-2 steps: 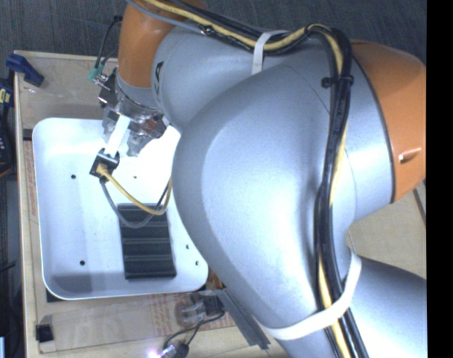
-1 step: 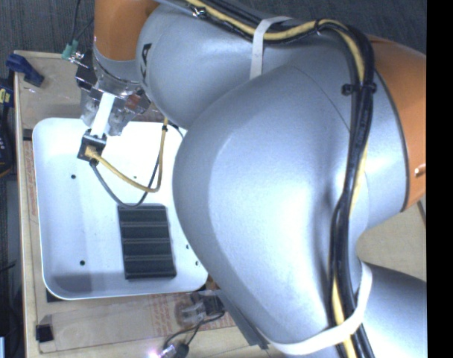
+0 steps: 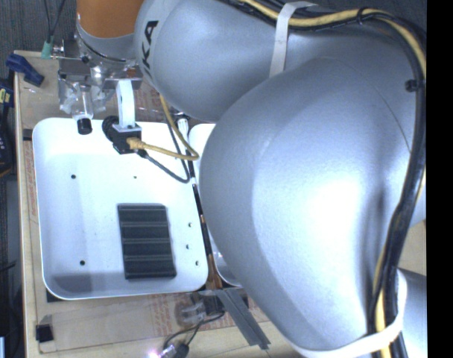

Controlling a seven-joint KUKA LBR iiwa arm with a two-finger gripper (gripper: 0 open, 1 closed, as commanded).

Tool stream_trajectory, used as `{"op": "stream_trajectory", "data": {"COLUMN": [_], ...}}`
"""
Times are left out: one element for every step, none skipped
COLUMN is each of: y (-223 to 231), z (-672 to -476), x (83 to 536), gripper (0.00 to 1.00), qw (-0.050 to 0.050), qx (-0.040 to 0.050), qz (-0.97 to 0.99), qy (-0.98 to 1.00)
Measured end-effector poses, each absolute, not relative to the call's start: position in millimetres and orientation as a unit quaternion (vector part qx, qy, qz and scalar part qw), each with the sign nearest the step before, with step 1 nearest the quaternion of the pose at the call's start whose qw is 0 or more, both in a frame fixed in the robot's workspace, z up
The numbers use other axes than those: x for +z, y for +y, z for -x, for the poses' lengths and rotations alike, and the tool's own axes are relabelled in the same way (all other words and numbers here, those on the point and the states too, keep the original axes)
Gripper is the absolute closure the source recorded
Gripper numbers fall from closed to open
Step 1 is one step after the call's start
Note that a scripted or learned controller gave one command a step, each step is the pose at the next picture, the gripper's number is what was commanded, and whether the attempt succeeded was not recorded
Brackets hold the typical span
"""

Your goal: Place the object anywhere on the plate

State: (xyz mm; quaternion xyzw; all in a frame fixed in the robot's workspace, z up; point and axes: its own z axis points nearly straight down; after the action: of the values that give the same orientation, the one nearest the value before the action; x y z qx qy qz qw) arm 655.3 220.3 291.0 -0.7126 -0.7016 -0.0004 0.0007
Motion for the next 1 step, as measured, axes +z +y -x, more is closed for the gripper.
{"op": "stream_trajectory", "data": {"y": [217.7], "z": [-575.0], "x": [294.3], "gripper": [1.00], "qw": [0.001], "qx": [0.0023], "qz": [0.570], "qy": [-0.822]}}
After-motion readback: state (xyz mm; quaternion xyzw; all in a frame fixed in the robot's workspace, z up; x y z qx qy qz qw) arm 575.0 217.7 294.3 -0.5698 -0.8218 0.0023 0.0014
